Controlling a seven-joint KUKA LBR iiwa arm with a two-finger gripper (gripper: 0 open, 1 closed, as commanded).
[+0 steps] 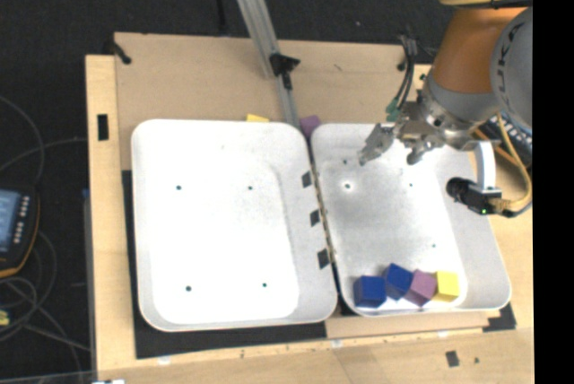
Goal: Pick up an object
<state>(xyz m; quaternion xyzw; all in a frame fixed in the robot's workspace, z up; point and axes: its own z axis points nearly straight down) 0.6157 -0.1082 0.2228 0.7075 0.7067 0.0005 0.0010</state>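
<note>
**Four blocks waiting, nothing gripped**

The gripper [392, 149] hangs spread and empty over the right bin's [466, 239] far end. The blocks [405, 284] huddle along the near wall; best to descend square over the yellow end block [447, 285].

Arm [489, 59]: grey body with a broad orange band above the wrist. Tool [391, 149]: two slim grey metal fingers on a dark mount. Yellow and dark cables run beside it; a grey cable loop sits on top.
</note>
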